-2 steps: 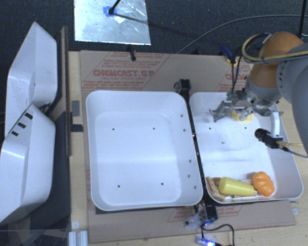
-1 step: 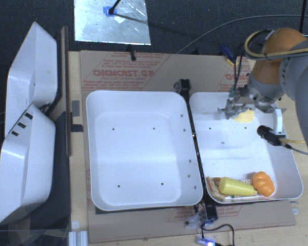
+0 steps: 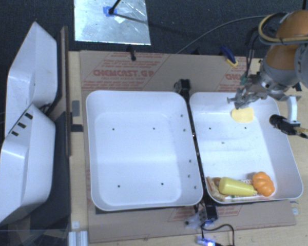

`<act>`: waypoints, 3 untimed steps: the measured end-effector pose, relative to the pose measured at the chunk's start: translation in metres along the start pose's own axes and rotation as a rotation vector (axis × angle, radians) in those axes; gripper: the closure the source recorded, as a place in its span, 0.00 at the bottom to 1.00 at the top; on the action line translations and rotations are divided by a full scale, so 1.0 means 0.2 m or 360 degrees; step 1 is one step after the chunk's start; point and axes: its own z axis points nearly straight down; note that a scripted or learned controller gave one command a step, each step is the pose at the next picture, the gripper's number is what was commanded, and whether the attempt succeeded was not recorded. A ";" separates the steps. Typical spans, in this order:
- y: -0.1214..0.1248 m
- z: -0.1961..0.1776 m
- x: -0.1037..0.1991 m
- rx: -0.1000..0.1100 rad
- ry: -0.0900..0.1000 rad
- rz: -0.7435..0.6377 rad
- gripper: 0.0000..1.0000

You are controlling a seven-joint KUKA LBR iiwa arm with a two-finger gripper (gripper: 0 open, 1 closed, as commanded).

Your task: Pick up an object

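Observation:
In the right bin (image 3: pixel 277 152) a pale yellow flat round piece (image 3: pixel 243 116) lies near the far wall. My gripper (image 3: pixel 241 102) hangs just above its far edge, reaching in from the right. A yellow cone-shaped toy (image 3: pixel 236 186) and a small orange pumpkin-like toy (image 3: pixel 264 183) lie together at the bin's near edge, on a thin flat piece (image 3: pixel 213 187).
The left bin (image 3: pixel 138 152) stands beside the right one, with a black clamp (image 3: pixel 184 85) between them at the far side. Two spare white bins (image 3: pixel 28 127) lean at the far left. A metal plate (image 3: pixel 112 14) lies beyond the bench. A cable (image 3: pixel 297 131) runs at the right.

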 end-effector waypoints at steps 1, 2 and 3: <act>0.01 -0.32 0.00 -0.0001 0.0000 -0.0001 1.00; 0.02 -0.59 0.00 0.0000 0.0000 -0.0002 1.00; 0.00 -0.53 0.28 0.0008 0.0004 -0.0008 1.00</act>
